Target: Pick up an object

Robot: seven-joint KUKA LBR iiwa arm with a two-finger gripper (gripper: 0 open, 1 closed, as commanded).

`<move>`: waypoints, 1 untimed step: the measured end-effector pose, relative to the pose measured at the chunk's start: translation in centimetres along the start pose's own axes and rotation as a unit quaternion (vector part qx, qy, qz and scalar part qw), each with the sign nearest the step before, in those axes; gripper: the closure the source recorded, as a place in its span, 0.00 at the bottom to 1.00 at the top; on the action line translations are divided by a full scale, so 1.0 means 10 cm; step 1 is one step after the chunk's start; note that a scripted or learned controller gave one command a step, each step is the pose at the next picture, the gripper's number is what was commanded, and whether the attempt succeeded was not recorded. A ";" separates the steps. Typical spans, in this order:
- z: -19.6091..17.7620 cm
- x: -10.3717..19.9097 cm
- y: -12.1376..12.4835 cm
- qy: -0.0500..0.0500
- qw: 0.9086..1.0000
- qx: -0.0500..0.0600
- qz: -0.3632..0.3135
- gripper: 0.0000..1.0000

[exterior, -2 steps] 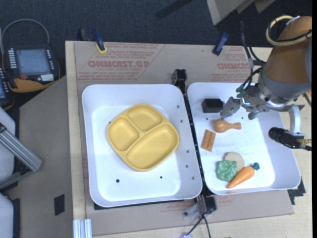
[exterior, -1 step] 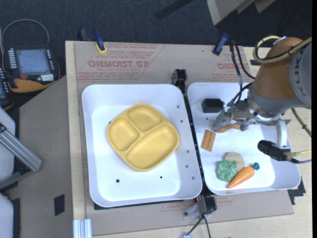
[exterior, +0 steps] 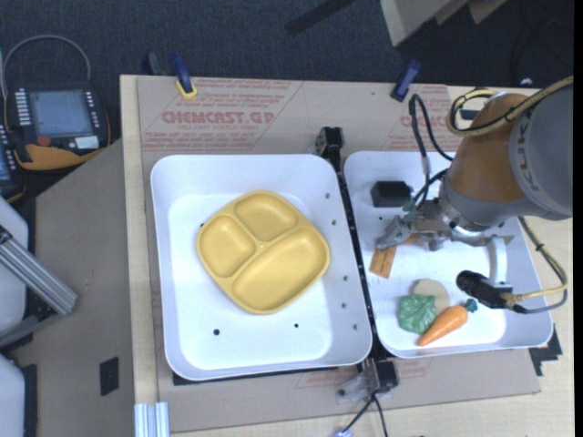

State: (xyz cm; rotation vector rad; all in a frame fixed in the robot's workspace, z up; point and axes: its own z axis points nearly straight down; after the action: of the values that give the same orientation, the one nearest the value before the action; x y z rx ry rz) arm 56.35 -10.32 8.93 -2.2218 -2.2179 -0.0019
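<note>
The arm is in from the right of the frame, orange band bright above the wrist, and the hand [exterior: 412,230] sits low over the upper part of the right bin [exterior: 360,244]. How wide it stands I cannot tell; the wrist hides it. Just at its lower left lies a small tan block [exterior: 383,262], tilted, close by the bin's left wall. That looks the likeliest target: light, stiff, flat-sided, best taken across its narrow width. Lower in the bin there's a carrot [exterior: 444,324] lying at a slant, touching a green leafy piece [exterior: 417,313], with a pale round piece [exterior: 428,289] just above. The carrot looks smooth and tapered, likely to slip; grip it mid-body. Over in the left bin [exterior: 173,244], a yellow divided plate [exterior: 263,250] rests in the middle, broad and awkward for two fingers.
</note>
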 end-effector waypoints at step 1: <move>-0.15 0.01 0.03 0.000 1.000 -0.005 -0.001 1.00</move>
State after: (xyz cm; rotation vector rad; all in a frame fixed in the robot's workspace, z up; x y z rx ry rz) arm 56.61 -10.24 10.41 -2.2251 -2.2241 -0.0117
